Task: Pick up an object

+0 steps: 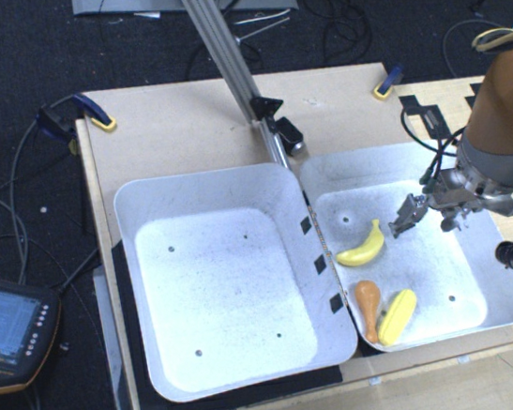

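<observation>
A robotics lab: teach pendant (7,329), loose cables (10,201) (black carpet).

One fixed camera looks down at a slant from above the near edge of the bench (225,118), far enough off to take in both bins (220,280), the dark floor (7,111) beyond, and the arm (501,127) entering at right.

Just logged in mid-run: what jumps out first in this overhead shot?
The yellow banana stands out near the middle of the right bin, with the gripper hanging just to its right on the grey-and-orange arm. Below them, near the bin's front edge, an orange carrot-like piece lies beside a yellow corn-like piece. The left bin sits alongside.
</observation>
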Tool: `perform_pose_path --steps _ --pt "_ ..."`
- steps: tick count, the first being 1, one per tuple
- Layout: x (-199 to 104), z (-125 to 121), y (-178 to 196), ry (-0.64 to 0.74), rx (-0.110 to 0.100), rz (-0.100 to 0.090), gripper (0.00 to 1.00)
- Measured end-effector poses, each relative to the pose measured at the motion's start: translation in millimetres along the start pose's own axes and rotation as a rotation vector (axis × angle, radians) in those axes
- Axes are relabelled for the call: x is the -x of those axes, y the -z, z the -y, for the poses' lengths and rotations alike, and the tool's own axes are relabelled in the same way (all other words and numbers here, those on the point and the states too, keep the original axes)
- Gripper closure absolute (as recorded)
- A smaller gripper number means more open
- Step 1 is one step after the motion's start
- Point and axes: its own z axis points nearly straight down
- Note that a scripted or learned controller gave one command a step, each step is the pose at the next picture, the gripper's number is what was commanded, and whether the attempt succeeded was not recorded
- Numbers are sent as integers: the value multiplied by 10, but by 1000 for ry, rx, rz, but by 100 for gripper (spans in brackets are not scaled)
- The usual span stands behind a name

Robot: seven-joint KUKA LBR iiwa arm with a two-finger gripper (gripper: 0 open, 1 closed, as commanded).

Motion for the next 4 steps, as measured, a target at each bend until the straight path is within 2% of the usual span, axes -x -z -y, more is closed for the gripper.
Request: perform_pose_path --steps 2,3,4 --pt "46 89 -1111 0 -4 -1 0" --pt "49 74 -988 0 1 0 100" --pt "-43 31 -506 1 4 1 100"
